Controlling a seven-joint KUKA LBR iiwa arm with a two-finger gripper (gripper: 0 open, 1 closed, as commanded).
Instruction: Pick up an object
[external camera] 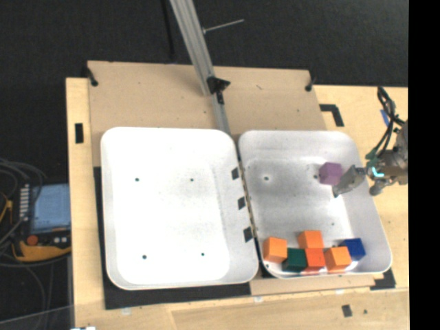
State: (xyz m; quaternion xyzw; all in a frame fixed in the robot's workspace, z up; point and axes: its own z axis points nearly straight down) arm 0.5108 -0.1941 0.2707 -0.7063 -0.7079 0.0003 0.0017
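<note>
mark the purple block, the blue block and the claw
purple block (331, 172), camera view, its top face
blue block (353, 247), camera view, its top face
claw (346, 181), camera view, its tip

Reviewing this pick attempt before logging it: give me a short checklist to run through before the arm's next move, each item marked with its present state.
1. Gripper is over the right bin: ok.
2. Gripper is close to a target: ok, it sits right beside the purple block.
3. Purple block seated between the fingers: cannot tell.
4. Purple block has room around it: ok, it lies apart from the orange, green and blue blocks clustered at the near edge.
5. Anything already lifted: cannot tell.
</note>
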